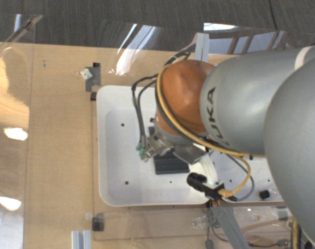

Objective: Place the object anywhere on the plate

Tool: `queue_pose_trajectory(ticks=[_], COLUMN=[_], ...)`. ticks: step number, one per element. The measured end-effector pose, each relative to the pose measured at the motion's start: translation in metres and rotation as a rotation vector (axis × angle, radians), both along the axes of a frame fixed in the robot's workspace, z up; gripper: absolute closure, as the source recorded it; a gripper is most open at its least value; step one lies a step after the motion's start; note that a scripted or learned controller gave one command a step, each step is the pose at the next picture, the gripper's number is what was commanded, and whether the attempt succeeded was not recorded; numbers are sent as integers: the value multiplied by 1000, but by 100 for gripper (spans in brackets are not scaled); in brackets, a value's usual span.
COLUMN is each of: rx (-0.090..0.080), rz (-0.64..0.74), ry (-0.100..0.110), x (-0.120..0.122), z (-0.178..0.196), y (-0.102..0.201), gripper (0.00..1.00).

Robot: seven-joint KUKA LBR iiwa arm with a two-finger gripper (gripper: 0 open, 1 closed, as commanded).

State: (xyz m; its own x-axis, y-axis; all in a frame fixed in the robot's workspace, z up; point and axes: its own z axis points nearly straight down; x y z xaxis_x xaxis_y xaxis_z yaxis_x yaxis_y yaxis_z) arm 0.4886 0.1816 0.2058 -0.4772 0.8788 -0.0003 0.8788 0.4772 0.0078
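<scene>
The arm [251,102], smooth grey w/ an orange band [181,100], hangs low over the white bin [113,139], hiding much of its floor. The gripper [165,160] (dark block under the wrist) points down; can't tell whether it's grasping anything. Object and plate: can't make out either, so which way the object lies is unclear.

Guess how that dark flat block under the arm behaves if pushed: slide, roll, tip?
The dark block looks flat and low, so it would likely slide, not roll or tip. The white bin floor looks smooth, so little grip. Weight can't be judged.
</scene>
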Motion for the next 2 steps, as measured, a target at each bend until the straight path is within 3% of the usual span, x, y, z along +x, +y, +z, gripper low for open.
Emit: queue_pose_trajectory(ticks=[1,2], rx=[-4,4], rz=[683,112], ry=[-2,-9], x=[64,12], z=[-37,-114], y=[46,55], gripper=[100,100])
